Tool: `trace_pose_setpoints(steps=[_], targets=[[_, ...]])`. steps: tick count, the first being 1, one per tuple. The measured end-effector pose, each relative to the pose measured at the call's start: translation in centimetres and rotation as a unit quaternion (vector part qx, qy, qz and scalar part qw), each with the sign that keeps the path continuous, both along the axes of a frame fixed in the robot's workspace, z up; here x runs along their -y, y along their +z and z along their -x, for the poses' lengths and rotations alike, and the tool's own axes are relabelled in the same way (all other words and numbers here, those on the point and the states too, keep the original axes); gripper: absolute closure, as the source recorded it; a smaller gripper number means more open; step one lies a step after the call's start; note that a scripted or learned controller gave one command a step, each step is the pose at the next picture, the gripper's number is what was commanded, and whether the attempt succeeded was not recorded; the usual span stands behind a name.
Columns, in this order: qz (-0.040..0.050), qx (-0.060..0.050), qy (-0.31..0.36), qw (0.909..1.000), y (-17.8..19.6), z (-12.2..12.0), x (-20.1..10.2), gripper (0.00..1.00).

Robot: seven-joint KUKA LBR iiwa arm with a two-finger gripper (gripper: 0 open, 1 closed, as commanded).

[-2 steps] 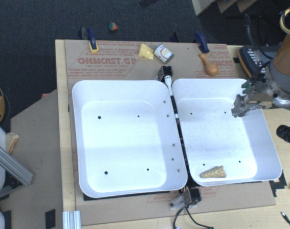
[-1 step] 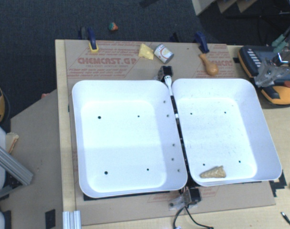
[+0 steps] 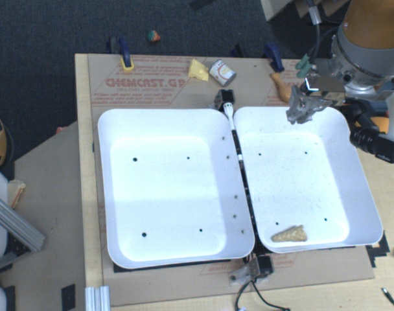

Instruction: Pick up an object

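Note:
A small tan, wedge-shaped object lies flat near the front edge of the right bin. My gripper hangs over the far edge of the same bin, well away from the tan object. Its dark fingers point down and nothing shows between them.
The left bin sits beside the right one, with a black strip between them. On the cardboard behind the bins lie a yellow piece, a small white box and an orange item. Blue clamps hold the board's far edge.

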State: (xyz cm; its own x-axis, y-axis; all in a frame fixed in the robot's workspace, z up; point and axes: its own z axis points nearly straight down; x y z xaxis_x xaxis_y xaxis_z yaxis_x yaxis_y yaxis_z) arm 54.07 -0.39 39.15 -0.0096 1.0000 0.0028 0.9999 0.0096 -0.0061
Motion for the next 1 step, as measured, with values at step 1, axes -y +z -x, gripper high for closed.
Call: trace_pose_setpoints(steps=[1], targets=[[0.0008, -0.002, -0.002, 1.0, -6.91, 1.17, -3.88, 1.0]])
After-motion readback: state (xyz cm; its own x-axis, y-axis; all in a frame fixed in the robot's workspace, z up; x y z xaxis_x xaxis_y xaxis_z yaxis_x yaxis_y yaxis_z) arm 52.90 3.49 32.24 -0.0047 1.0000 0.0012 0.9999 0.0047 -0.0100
